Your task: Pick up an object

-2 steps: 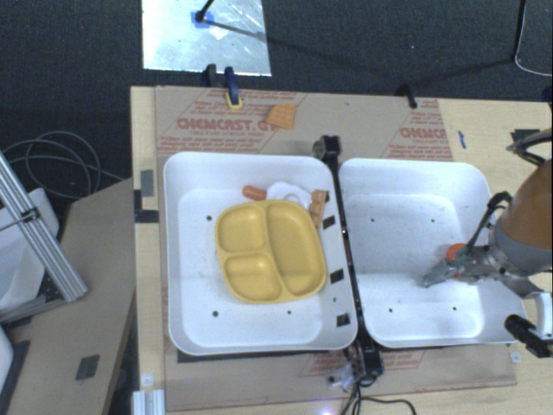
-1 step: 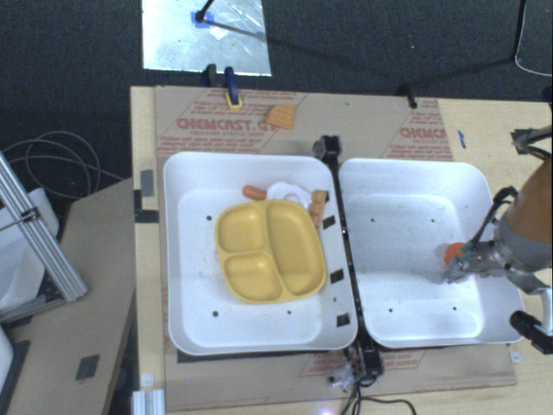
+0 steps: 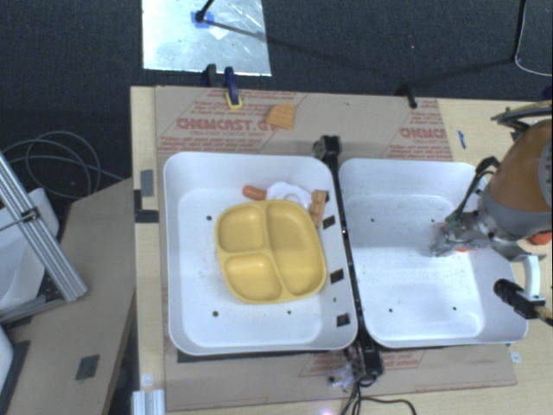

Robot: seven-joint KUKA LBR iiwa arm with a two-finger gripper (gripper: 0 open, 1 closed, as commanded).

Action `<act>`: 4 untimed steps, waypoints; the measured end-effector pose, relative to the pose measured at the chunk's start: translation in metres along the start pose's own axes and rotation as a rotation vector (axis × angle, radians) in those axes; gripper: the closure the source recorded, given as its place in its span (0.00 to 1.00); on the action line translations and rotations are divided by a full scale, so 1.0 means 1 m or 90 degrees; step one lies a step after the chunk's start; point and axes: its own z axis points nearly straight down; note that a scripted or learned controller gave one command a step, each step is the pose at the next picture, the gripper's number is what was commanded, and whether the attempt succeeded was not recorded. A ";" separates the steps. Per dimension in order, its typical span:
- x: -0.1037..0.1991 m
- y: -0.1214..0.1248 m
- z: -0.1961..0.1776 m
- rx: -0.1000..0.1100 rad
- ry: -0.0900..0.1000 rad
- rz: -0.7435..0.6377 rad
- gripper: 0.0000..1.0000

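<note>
Floor: dark blue-grey carpet, far and left of the bench. Metal sheet, shiny, lying on the carpet at far centre, with a bit of blue tape. Bench top: pale wood, covered by printed brown cardboard. Clamps, blue and yellow, at the far edge. Loose cables at left. Aluminium frame rail, slanted, near left.

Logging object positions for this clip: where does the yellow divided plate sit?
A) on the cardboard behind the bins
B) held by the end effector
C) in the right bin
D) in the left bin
D: the yellow divided plate lies flat on the floor of the left bin, while the end effector is over the right bin.
</note>
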 end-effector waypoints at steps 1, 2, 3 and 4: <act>-0.010 0.035 -0.084 -0.001 0.000 0.000 1.00; -0.008 0.020 -0.030 0.007 0.003 0.003 1.00; -0.009 0.020 -0.033 0.006 0.002 0.002 0.00; -0.008 -0.036 0.005 0.009 0.004 0.005 0.00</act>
